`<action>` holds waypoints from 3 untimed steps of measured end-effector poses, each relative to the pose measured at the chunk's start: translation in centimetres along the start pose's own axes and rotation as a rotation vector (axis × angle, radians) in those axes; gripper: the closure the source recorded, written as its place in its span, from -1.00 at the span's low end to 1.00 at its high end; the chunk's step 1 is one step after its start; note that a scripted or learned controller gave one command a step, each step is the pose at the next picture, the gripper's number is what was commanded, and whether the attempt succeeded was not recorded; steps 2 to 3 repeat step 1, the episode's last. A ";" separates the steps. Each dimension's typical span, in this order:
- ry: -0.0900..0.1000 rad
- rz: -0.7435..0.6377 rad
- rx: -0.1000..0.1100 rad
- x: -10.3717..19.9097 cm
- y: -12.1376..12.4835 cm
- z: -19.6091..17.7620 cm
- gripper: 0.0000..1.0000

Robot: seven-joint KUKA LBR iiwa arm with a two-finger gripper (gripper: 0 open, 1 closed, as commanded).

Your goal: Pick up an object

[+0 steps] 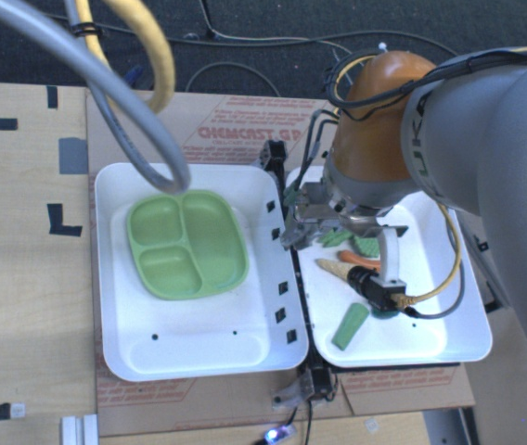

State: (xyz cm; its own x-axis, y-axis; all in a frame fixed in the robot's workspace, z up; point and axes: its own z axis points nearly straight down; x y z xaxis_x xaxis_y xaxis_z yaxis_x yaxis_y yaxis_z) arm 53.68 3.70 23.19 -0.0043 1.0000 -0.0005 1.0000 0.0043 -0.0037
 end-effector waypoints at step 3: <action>0.001 -0.001 -0.002 5.6 1.5 -0.4 1.00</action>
